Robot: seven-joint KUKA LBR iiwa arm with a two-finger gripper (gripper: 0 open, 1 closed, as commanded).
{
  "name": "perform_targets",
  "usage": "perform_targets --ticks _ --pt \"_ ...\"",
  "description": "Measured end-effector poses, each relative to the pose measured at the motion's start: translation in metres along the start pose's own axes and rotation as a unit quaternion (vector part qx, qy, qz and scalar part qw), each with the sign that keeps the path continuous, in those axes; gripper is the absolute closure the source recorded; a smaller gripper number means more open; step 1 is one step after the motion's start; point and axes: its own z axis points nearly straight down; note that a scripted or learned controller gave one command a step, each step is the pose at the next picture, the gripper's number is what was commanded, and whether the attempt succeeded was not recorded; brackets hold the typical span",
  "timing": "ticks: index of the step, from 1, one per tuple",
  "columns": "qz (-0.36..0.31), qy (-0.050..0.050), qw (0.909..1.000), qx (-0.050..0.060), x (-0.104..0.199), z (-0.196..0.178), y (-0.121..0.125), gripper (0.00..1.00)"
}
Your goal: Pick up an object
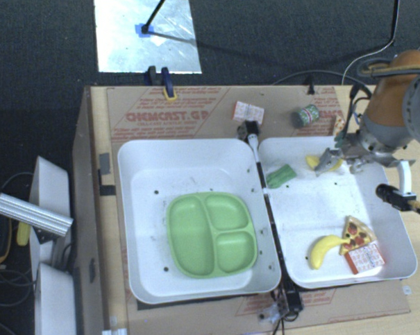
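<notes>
Pincer [333, 161] low in right bin [400, 221] (far side), over small yellow piece [312, 161]; finger state: cannot tell. Banana [323, 250] near front edge.

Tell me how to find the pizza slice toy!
Look in the right white bin, down at its near right corner. The pizza slice lies there, between a yellow banana and a red card. It is the one triangle, with dark red dots.

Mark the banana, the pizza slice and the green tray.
banana [323, 250]: camera view, middle of its curved body.
pizza slice [354, 234]: camera view, centre of its topping.
green tray [212, 234]: camera view, ridge where its compartments meet.
</notes>
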Motion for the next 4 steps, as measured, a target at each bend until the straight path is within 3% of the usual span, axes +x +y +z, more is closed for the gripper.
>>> perform_targets --ticks 1,2,3,4 --pt "0.005 -0.001 0.9999 0.013 0.036 0.029 0.026 0.00" --pt "0.001 -0.001 1.0000 -0.002 0.031 -0.039 -0.026 0.00" --pt "0.000 -0.001 1.0000 -0.003 0.035 0.029 0.033 0.00" --pt "-0.002 -0.001 1.0000 -0.003 0.035 0.019 0.034 1.00"
